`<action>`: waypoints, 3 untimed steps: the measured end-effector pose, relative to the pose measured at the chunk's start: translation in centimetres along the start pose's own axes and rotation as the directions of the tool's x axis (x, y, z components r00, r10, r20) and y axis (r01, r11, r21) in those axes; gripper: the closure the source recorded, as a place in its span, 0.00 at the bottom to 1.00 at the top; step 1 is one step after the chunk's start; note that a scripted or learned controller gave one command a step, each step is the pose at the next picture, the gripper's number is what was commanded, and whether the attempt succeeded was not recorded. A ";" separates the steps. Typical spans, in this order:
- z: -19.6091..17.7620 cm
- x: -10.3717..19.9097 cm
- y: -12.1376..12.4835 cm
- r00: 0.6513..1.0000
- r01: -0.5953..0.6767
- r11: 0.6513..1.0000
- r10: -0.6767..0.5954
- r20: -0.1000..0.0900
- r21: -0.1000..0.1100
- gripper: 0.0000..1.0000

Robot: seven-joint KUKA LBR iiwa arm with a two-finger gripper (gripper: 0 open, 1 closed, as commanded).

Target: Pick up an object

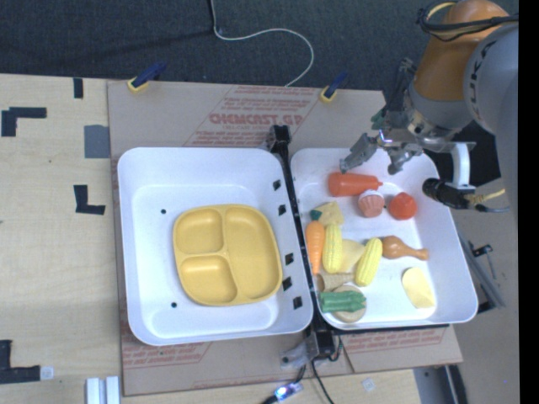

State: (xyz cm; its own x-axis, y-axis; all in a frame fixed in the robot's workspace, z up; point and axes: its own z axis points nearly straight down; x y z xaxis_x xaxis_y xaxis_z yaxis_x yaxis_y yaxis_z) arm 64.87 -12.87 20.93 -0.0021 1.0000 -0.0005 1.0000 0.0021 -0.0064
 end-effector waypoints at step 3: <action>12.6 -0.4 0.2 1.000 0.001 1.000 -0.001 0.001 -0.003 0.00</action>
State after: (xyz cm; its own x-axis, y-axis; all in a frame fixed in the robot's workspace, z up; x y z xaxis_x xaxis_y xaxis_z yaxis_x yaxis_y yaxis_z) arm 64.96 -13.30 8.31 -0.0029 1.0000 -0.0015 1.0000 0.0029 -0.0033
